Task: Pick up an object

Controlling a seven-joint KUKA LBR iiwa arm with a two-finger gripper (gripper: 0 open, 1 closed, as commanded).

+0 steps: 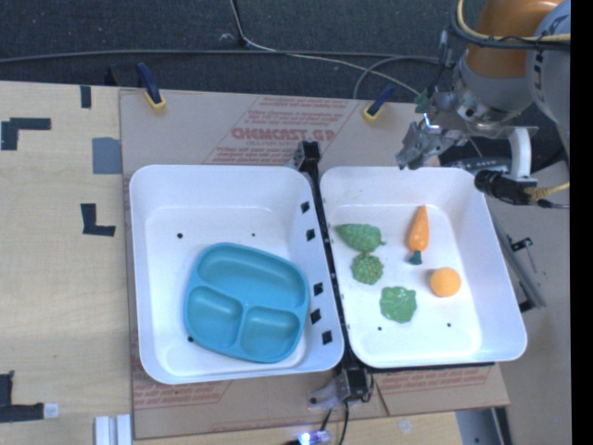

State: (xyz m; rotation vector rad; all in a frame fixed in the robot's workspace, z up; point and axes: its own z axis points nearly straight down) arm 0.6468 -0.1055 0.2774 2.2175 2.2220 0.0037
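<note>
Camera view has my tool (419,145) hovering above the right bin's (491,239) far rim, its grip state unreadable to me, nothing visibly held, while the carrot (419,229) lies loose below, an easy first target.

Both white bins (222,185) look like smooth, slightly glossy plastic. The blue tray (246,301) is smooth matt plastic. The carrot (419,229) and orange (445,282) look smooth, the green vegetables (368,268) bumpy. Under the bins lies matt printed cardboard (278,128) on a pale wood-grain bench (56,276).
</note>
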